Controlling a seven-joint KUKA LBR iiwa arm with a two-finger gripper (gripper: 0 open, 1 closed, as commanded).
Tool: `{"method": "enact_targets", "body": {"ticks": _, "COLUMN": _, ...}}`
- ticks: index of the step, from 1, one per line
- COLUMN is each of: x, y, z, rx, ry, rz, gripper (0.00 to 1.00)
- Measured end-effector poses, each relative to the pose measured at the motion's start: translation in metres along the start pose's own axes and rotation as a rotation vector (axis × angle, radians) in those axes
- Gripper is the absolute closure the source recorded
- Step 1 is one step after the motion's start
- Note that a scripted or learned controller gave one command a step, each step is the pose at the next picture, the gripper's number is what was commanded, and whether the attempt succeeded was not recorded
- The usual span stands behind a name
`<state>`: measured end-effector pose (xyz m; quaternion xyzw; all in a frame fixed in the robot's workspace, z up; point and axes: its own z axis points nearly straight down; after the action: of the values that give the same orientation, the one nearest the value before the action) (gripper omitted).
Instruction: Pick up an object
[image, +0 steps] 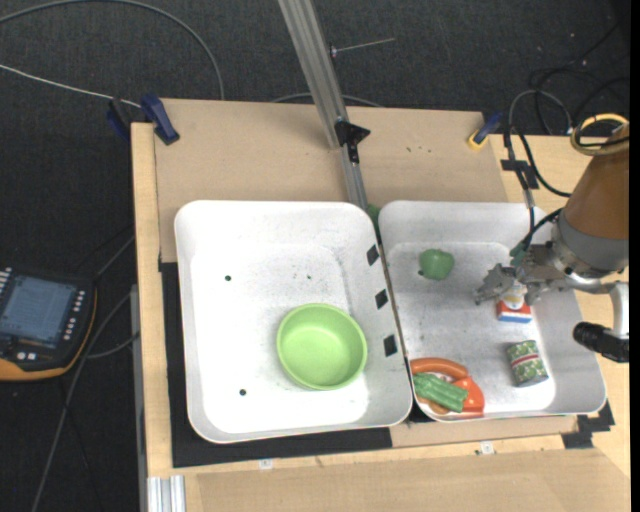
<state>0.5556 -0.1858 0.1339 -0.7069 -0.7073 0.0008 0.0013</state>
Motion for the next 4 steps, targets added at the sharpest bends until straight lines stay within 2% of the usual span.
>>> {"method": "enact_targets", "body": {"ticks": 1, "x": 0.0, "y": 0.001, "z": -0.013, "rx": -0.005, "ry": -0.001, "rz": 0.0, "gripper": 1.0}}
{"method": "enact_targets", "body": {"ticks": 3, "x": 0.002, "y": 0.003, "z": -0.098, "rx": -0.007, "ry": -0.002, "rz": 0.0, "gripper": 1.0}}
{"method": "enact_targets", "body": {"ticks": 4, "x": 0.061, "y": 0.014, "z": -0.107, "rx": -0.005, "ry": 0.001, "rz": -0.005, "gripper": 1.0}}
